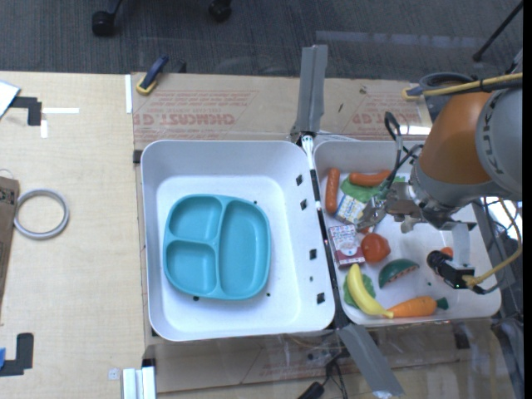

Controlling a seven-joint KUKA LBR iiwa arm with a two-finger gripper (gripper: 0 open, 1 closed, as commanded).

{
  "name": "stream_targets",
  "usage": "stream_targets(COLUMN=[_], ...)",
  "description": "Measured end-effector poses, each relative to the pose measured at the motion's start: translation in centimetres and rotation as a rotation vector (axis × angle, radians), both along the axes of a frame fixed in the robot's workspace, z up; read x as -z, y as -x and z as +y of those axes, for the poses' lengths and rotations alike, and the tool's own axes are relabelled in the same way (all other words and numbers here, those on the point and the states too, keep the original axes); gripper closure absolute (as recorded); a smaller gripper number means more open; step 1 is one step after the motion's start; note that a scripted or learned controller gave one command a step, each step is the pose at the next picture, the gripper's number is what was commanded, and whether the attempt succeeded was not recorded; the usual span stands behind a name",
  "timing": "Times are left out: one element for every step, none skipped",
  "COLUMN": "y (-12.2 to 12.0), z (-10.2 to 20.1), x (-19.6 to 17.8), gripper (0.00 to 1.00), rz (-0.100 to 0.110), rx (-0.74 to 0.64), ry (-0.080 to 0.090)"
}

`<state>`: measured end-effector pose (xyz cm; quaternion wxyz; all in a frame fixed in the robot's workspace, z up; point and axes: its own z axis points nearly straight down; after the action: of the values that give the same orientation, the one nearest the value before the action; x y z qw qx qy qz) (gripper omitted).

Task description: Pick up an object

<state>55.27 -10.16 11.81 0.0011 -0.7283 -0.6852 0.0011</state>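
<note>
Toys crowd the right bin [490,306] at right of frame, the tomato [375,247] lying just below-left of the gripper [376,209], whose opening I cannot tell, with the banana [362,290] lower still.

cardboard sheet [208,106] | red print, upside down, reads "CHEMCAST GP" | small red packet [343,241] | label too small to read

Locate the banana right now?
In the camera view the banana lies in the right bin, near its front-left corner, just below the red packet and left of the carrot and watermelon slice.
</note>
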Motion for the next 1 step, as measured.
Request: stream_targets(y=[2.65], z=[0.32], x=[2.1], gripper=[0.0], rz=[-0.014], rx=[-0.04], ry=[0.001])
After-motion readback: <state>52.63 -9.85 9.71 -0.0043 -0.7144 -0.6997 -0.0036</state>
